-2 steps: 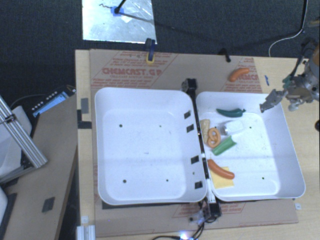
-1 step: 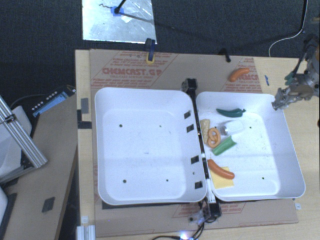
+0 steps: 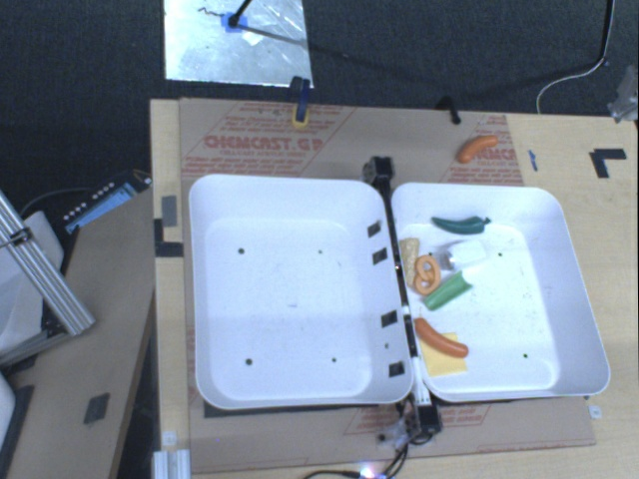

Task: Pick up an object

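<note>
Going left to right: there's a silver metal rail (image 3: 40, 277) leaning at the far left, with a small blue-and-black gadget (image 3: 100, 203) just above it. Up top sits a shiny foil sheet (image 3: 235, 28), and below its right corner a yellow-and-blue clamp (image 3: 300, 103) rests on the cardboard board (image 3: 260, 138) with red lettering. The left bin (image 3: 290, 287) is next, touching the right bin (image 3: 559, 297) along a seam dotted with little black clips. All the pickable stuff is in the right bin, bunched toward its left side: a small yellow piece (image 3: 409, 252) by the seam, an orange pretzel (image 3: 426, 272) just beside it, a dark green pepper (image 3: 459, 225) further back, a white object (image 3: 467, 257) below the pepper, a light green cucumber (image 3: 447, 290) lying at a slant and touching the pretzel, then an orange sausage (image 3: 441, 339) resting partly on a yellow cheese slice (image 3: 447, 364). 1 more orange sausage-looking toy (image 3: 477, 148) lies outside the bins on the board, behind the right bin. A white cable (image 3: 574, 73) loops in the top right. Can't tell whether the gripper is wide, narrow or holding anything.
</note>
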Tool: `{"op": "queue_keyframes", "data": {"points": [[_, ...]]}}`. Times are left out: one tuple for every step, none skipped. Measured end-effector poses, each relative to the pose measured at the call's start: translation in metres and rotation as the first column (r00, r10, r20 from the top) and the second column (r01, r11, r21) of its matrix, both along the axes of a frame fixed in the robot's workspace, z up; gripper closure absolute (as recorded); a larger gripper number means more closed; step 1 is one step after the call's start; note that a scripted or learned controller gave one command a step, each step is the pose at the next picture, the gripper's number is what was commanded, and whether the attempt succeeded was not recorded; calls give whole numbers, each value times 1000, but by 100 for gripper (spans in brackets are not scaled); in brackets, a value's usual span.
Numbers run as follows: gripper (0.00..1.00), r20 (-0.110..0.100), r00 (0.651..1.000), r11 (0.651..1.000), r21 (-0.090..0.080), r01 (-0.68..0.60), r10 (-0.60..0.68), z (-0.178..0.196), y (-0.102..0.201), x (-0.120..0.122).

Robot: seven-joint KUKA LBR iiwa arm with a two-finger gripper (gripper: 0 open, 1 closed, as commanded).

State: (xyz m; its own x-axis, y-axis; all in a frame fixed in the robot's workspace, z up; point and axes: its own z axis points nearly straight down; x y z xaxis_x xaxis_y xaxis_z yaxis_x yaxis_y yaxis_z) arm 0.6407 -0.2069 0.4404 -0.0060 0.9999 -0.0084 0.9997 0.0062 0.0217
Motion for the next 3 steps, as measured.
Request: {"op": "queue_keyframes", "data": {"points": [[100, -11, 1000, 1000, 5, -1, 1, 57, 1, 9], [100, -17, 1000, 1000, 6, 1, -1, 66, 11, 7], [100, -20, 1000, 1000, 7, 2, -2, 56, 20, -11]]}}
